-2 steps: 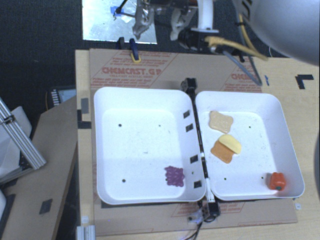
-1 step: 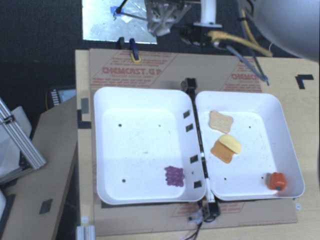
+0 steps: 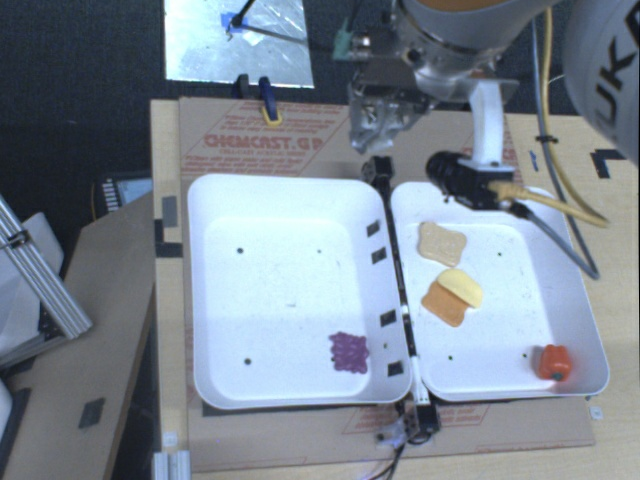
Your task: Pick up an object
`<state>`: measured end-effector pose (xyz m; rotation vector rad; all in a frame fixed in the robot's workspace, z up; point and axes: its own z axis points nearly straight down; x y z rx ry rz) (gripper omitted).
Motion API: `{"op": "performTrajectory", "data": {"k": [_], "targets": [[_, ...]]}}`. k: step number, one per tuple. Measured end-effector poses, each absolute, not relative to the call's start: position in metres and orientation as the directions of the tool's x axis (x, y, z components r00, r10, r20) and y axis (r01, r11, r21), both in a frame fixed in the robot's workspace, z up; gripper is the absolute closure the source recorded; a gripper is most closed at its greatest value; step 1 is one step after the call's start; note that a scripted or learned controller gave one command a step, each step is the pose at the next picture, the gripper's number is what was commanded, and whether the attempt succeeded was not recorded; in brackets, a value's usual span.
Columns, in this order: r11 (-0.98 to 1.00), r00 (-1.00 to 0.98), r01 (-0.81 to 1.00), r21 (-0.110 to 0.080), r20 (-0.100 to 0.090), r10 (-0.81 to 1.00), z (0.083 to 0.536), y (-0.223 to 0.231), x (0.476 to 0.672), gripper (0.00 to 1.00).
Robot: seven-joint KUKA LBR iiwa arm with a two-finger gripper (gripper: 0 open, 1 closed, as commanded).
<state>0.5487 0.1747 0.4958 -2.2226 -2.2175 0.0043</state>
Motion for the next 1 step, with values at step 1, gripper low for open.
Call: {"op": "performTrajectory", "data": {"k": [1], "targets": [[0.010, -0.010, 1.000, -0.003, 0.001, 1.000, 0.4572, 0.2381, 0.5462, 1.00]]}}
